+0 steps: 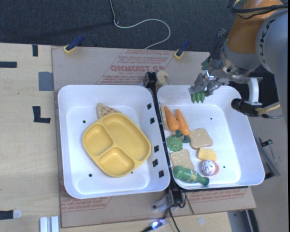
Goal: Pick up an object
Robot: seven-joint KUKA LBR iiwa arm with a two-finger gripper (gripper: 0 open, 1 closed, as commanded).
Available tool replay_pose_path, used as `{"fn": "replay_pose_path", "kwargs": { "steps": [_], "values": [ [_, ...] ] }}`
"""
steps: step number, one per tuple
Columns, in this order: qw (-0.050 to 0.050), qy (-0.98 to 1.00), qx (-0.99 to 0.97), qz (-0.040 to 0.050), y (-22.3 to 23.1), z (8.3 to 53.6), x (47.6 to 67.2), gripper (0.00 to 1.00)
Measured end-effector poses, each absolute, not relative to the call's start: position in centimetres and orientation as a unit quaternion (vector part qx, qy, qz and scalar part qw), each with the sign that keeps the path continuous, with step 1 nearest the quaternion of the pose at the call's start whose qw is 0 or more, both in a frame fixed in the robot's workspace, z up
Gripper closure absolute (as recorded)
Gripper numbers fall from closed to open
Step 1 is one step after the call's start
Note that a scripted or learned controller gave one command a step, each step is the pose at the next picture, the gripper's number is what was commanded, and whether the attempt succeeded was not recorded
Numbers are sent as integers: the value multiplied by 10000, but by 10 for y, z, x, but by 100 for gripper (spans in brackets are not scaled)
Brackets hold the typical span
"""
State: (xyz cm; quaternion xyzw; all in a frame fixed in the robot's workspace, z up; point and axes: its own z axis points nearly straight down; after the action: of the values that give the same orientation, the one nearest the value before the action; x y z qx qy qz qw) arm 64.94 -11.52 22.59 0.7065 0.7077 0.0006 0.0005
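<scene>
Hovering over right bin (241, 129) rear edge, hand (201, 92) clenched on small green item (198, 97); advising slow, vertical lifting, keeping clear of carrots (176, 120).

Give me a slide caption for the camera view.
Gripper lifts a small green item above the right bin of toy food.

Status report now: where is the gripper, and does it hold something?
Gripper raised over right bin, far edge. Small green item between the jaws, lifted. Carrots, bread, other food below, not in the way.
</scene>
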Motion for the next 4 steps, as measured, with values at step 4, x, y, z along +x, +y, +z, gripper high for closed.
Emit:
{"fn": "replay_pose_path", "kwargs": {
  "steps": [4],
  "values": [
    [-21, 7093, 7049, -13, 49, 232, 536, 100]
  ]
}}
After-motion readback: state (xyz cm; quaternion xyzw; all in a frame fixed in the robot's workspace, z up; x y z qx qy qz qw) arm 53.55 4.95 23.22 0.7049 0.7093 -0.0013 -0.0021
